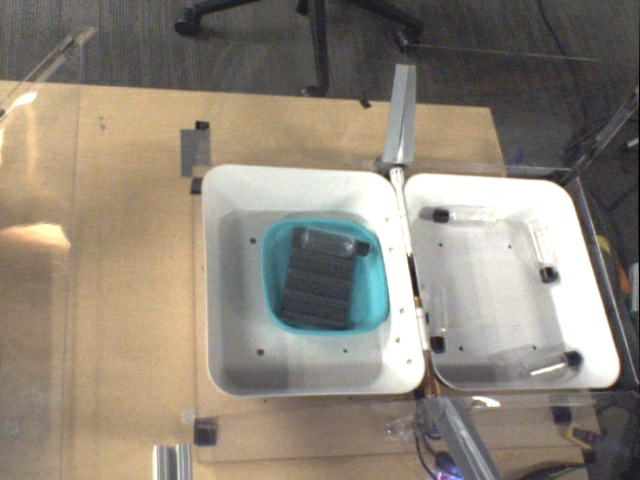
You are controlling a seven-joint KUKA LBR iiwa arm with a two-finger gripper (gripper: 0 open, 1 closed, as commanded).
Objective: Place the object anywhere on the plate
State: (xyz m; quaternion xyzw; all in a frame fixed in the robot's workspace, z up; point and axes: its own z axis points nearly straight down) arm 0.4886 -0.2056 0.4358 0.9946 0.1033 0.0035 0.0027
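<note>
A teal plate lies in the middle of the left white bin. On the plate rests a dark grey ribbed block, tilted slightly, reaching from the plate's upper part to its lower edge. A small dark piece sits at the block's upper right corner.
The right white bin holds clear tube-like pieces with black ends along its top, right side and lower right. A metal post stands behind the gap between the bins. An office chair base is on the floor beyond the bench.
</note>
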